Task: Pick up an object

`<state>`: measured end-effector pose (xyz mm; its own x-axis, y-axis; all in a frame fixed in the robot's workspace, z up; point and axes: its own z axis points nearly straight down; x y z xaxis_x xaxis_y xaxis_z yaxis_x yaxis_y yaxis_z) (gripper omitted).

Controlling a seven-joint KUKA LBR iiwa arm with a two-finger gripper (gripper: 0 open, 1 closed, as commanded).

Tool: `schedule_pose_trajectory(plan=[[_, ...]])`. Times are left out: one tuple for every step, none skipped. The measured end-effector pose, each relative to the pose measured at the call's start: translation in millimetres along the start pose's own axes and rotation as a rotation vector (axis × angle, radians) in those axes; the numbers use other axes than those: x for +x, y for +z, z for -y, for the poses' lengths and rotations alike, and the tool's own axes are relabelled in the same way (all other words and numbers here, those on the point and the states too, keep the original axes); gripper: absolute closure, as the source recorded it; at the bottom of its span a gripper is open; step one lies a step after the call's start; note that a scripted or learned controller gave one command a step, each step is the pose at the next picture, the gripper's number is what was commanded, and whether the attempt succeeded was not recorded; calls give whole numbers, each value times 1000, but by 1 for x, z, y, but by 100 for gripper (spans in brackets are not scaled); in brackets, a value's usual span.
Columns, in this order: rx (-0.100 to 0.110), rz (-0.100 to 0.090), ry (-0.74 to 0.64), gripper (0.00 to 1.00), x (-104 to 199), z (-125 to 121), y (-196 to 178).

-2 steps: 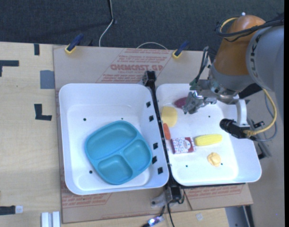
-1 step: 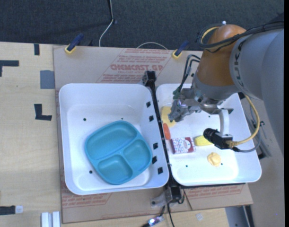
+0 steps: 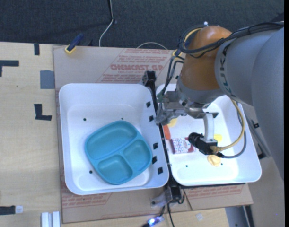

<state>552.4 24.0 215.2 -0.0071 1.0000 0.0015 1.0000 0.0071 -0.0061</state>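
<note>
Here, in the camera view from above: two shallow white bins side by side on a brown cardboard sheet (image 3: 135, 67), itself on a pale wooden bench (image 3: 21, 141). In the left bin (image 3: 71, 103), a blue divided plate (image 3: 118, 152) with three compartments, lying flat toward the front of the bin. In the right bin (image 3: 250, 171), several small things: a small package with a red and white label (image 3: 180, 145) near the left wall of the bin, a thin orange piece (image 3: 166, 132) just beside that package, a yellow object (image 3: 213, 160) toward the front, and another small yellow bit (image 3: 218, 138) partly behind a black part of the tool.

Above the right bin, the grey arm (image 3: 258, 65) with its orange band (image 3: 203, 60), reaching in from the right and covering the back half of this bin. Below the wrist, the gripper (image 3: 170, 115), low over the left side of the right bin, close to the wall between the two bins and just above the orange piece and the labelled package. Cannot tell if the jaws are open or closed, and cannot see any object between them. Black and yellow cables (image 3: 239, 136) looping around the wrist.

On the cardboard at the back left, a small blue and yellow item (image 3: 74, 43). On the bench, some dark tape marks (image 3: 40, 112).
</note>
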Motion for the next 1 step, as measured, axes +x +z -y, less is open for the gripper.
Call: schedule_pose_trajectory(plan=[[0, 0, -1, 100, 50, 19, -10]])
